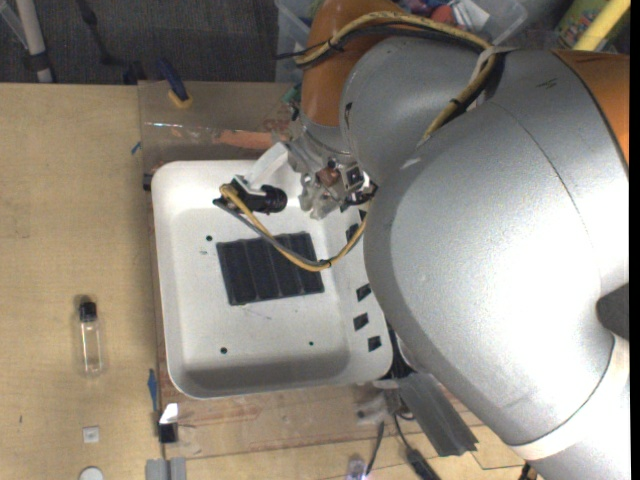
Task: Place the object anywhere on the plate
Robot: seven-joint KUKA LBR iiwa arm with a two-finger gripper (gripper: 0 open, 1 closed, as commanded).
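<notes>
Arm [500, 238] body blocks the whole right side, hiding the second bin and the right rim of the white bin [190, 368]. Gripper [325, 193] fingers too cluttered to read. Clear storage box [470, 3] at top cut off by frame edge, contents blurred.

The grey arm [500, 228] reaches in from the right, its bulk covering much of that side. An orange band [335, 38] sits above the wrist [325, 173], which points down and left. The jaws' state cannot be made out.
</notes>
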